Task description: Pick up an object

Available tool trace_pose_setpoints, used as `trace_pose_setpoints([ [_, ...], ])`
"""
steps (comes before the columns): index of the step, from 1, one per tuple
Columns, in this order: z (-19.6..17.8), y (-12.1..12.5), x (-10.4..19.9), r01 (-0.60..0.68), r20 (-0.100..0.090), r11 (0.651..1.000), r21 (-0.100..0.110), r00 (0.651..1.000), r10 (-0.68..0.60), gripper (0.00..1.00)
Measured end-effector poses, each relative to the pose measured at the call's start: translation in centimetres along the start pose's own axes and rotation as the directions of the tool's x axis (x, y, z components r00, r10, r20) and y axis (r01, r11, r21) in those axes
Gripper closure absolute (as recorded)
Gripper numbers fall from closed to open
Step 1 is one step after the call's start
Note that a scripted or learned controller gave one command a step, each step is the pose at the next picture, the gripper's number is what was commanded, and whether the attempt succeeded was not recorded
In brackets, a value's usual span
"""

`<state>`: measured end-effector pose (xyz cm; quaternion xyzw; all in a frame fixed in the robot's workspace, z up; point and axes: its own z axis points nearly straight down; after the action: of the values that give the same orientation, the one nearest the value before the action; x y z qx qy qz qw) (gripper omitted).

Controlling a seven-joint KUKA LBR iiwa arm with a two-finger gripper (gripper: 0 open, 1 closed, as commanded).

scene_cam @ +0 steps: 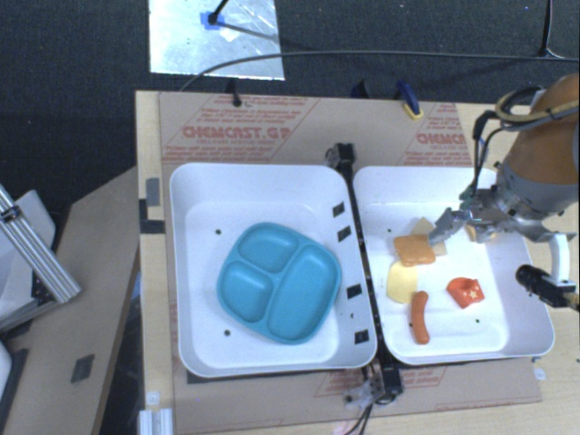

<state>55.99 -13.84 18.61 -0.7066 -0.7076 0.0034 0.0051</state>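
Observation:
The right bin (517, 333) holds several toy food pieces. An orange toast-like slice (414, 250) lies near its middle, with a pale yellow chunk (402, 283) just below it. A small tan piece (423, 227) peeks out above the slice. A red piece (465, 292) sits to the right, and an orange-red sausage (420, 317) lies near the front wall. My gripper (446, 227) reaches in from the right and hangs low, just up and right of the orange slice and beside the tan piece. Nothing shows in its grasp.
The left bin (195, 243) holds a blue divided plate (279, 281). A black divider with clips (352, 243) runs between the bins. The grey and orange arm (544, 166) covers the right bin's far right corner. A metal rail (36, 252) stands off the bench at left.

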Motion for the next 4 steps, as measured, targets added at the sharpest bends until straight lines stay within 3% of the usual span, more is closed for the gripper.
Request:
trace_pose_setpoints([
  [1, -0.7, 0.3, 0.0, 0.003, 0.002, 1.0, -0.013, 1.0, -0.003, 0.0],
  [2, 5.3, 0.8, 0.6, 0.002, 0.001, 1.0, -0.009, 1.0, -0.002, 0.0],
  [3, 9.7, 1.3, 0.6, -0.002, 0.002, 1.0, -0.021, 1.0, 0.002, 0.0],
  [4, 8.8, 1.2, 0.6, 0.0, 0.003, 1.0, -0.02, 1.0, 0.0, 1.0],
])
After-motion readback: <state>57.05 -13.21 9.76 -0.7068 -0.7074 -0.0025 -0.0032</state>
